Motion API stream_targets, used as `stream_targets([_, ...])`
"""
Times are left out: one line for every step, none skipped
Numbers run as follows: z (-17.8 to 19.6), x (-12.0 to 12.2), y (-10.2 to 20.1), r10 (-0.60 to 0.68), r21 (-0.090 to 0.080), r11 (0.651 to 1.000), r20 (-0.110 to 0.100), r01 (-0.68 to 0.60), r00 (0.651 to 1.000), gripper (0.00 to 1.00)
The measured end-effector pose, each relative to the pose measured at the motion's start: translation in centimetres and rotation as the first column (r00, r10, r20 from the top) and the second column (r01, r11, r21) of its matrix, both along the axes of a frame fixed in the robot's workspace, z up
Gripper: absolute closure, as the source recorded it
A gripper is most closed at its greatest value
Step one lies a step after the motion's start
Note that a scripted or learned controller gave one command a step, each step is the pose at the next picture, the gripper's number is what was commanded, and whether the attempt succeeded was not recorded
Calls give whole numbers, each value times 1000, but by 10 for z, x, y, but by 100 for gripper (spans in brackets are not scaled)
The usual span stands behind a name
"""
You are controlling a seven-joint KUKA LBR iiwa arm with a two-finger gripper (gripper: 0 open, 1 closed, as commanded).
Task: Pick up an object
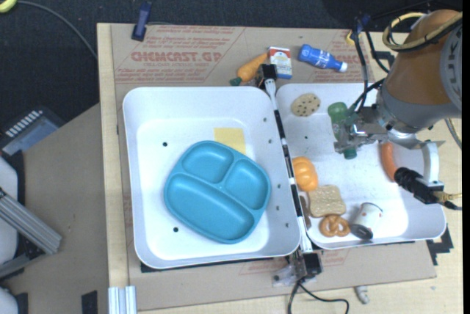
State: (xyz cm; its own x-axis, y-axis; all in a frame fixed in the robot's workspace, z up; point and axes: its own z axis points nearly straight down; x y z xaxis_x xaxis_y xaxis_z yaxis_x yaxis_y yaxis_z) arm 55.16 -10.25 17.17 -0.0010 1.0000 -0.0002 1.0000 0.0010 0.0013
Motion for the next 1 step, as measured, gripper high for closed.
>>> stream_targets([13,-14,70,2,3,1000,-3,-2,1000,100])
